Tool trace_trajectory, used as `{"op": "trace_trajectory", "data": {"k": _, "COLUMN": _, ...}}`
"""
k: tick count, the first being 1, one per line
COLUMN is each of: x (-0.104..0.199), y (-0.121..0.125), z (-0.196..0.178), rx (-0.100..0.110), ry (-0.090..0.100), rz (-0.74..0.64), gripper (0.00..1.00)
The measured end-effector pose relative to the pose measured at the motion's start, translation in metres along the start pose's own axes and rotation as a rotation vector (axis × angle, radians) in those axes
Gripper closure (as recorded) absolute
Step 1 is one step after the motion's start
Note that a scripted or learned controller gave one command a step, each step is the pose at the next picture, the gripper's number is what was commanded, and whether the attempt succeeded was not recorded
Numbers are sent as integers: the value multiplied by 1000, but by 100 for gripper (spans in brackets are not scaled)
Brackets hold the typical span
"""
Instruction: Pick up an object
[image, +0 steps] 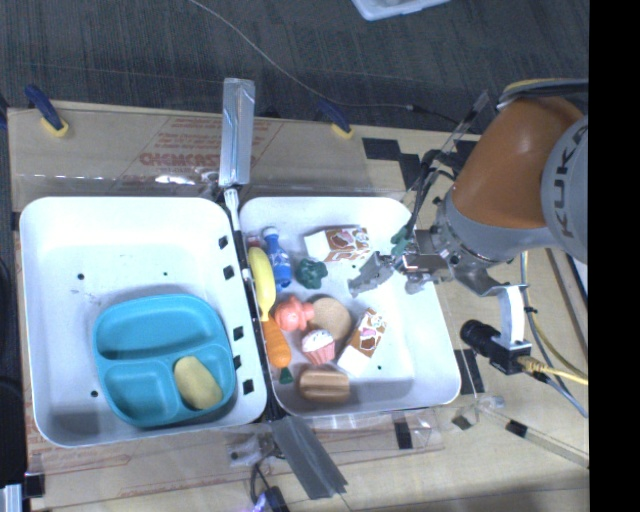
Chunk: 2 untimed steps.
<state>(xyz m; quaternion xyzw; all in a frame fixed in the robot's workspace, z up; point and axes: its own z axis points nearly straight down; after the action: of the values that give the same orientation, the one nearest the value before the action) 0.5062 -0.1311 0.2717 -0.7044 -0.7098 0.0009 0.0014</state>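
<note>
My gripper (392, 274) hangs over the right part of the right bin (432, 350), fingers spread open with nothing between them. It is just right of a brown-and-white cake box (340, 243) and above a cake slice (367, 335). Toy food lies on the left side of this bin: a yellow banana (262, 280), a blue bottle (277, 258), a green piece (312, 270), a pink piece (290, 315), a beige round piece (332, 317), a cupcake (318, 346), an orange carrot (278, 343) and a brown bun (323, 382).
The left bin (60, 260) holds a blue divided tray (150, 345) with a yellow potato-like piece (197, 382) in its lower right compartment. A metal bar (236, 130) stands at the back between the bins. Cables and a black fitting (490, 342) lie to the right.
</note>
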Motion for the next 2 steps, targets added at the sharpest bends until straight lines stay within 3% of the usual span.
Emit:
{"op": "trace_trajectory", "data": {"k": 1, "x": -35, "y": -7, "z": 96, "rx": 5, "ry": 1, "rz": -132, "gripper": 0}}
{"op": "trace_trajectory", "data": {"k": 2, "x": -63, "y": 15, "z": 175, "rx": -10, "ry": -4, "rz": -165, "gripper": 0}}
